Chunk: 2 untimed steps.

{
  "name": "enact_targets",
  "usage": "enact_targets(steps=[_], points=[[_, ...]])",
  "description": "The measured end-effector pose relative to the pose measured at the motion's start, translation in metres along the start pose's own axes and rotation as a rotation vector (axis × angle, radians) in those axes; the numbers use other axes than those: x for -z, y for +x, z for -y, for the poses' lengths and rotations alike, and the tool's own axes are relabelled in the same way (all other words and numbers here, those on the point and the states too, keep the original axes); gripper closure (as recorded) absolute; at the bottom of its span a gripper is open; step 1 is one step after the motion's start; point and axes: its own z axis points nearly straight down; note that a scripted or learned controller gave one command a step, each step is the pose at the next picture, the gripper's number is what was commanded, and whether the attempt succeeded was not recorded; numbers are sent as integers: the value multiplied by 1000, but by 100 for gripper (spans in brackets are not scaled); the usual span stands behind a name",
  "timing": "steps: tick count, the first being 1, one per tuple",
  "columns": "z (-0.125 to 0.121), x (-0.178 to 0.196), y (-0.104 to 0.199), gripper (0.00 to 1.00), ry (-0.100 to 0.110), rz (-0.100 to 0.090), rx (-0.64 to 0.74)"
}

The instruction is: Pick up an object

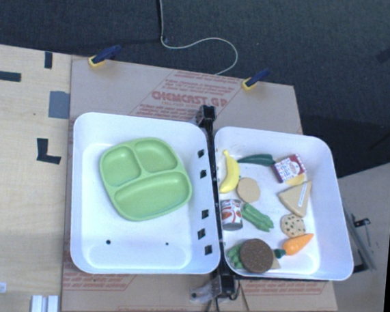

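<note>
The right white bin (335,200) holds several toy foods. A yellow banana (230,172) lies at its left side beside a round tan cracker (249,190). A dark green pepper (256,159) and a red-and-white carton (288,169) sit toward the back. A cheese wedge (295,196), a speckled cookie (292,226) and an orange carrot (297,244) are on the right. A small can (231,214), a green bean pod (257,217) and a brown burger patty (257,255) lie toward the front.
The left white bin (80,244) carries a green three-part plate (146,178). Both bins rest on a cardboard sheet (180,95) held by yellow-and-blue clamps (104,55). A white cable (192,45) loops across the dark floor behind.
</note>
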Motion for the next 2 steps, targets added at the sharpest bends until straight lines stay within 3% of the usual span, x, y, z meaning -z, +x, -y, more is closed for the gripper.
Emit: enact_targets(steps=[2], points=[[-1,20,0,100,-1,3,0]])
